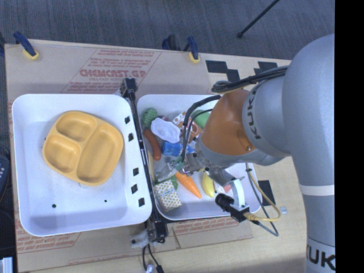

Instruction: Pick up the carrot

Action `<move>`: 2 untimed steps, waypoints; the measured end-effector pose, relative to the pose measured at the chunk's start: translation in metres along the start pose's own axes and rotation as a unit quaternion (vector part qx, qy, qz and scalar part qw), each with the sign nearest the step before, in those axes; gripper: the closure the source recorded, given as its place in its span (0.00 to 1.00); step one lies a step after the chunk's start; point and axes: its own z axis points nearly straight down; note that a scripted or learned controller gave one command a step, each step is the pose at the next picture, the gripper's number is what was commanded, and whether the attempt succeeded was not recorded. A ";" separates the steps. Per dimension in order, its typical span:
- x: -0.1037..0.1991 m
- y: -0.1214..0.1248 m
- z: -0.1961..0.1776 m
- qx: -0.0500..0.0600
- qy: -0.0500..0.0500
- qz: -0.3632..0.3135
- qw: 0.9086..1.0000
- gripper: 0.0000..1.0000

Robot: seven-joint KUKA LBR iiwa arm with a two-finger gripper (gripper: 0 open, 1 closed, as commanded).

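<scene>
Carrot [189, 185]: lies in the right bin [149, 104], toward the near wall, tip pointing to the near right; orange, tapered, in plain sight.
Neighbours: a yellow banana-like piece [208, 185] just beside its right flank; a patterned carton [168, 195] close on its left; blue block [172, 149] and white crumpled item [165, 130] further up the bin; a reddish sausage-shaped piece [152, 144] by the divider.
Gripper [183, 165]: low over the clutter, just above the carrot's thick end; wrist hides the tips.
Jaws: cannot tell whether open or closed; nothing visibly between them.
Left bin [23, 152]: holds a yellow divided plate [83, 147], well apart from the work.
Stage, as judged: approach over the carrot, no grasp confirmed.
Risk 1: crowding. Banana piece sits so close that a closing grip may take it too, or shove the carrot aside.
Risk 2: tapered shape. A pinch near the narrow end could squeeze it out.
Risk 3: descent lands on the blue block or carton instead, since the gripper hangs at the carrot's upper end, not its middle.
</scene>
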 end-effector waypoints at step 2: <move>0.003 -0.028 -0.011 -0.001 0.001 0.064 0.998 1.00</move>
